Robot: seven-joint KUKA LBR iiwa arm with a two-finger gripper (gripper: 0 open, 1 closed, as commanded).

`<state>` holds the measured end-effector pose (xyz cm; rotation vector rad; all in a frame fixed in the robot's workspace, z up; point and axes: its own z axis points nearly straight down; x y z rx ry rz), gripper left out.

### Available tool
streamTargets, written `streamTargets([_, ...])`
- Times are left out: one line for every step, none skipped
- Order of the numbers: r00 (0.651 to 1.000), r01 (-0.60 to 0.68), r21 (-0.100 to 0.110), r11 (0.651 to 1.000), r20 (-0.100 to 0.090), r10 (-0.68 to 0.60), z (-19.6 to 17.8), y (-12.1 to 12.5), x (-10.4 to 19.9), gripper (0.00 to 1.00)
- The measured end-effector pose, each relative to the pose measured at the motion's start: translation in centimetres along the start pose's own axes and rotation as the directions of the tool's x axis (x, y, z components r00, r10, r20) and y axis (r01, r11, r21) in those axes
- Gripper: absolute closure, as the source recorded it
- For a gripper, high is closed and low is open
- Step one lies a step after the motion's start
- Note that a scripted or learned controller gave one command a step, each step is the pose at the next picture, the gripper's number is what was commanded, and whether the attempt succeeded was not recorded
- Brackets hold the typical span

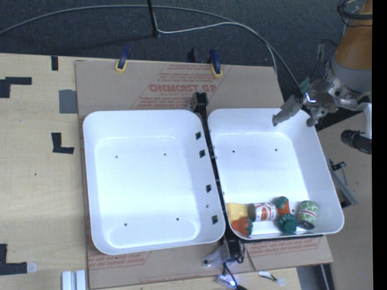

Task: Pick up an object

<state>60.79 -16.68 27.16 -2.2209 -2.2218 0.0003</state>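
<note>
Currently the gripper [297, 115] hovers over the right bin's [314, 144] far right rim, fingers spread apart, gripping nothing. Small objects [272, 215] cluster along that bin's near wall.

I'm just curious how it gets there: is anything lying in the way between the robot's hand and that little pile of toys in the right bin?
Nothing visible does. The hand hangs at the right bin's far edge; the pile of toys lies against its near wall, with bare white floor between.
</note>
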Motion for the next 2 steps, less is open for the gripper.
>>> streamTargets([1.000,-0.002,0.009,1.000,-0.001,0.002,9.55,3.70,-4.14,0.00])
streamTargets([1.000,0.000,0.000,1.000,0.000,0.000,8.97,3.90,-4.03,0.00])
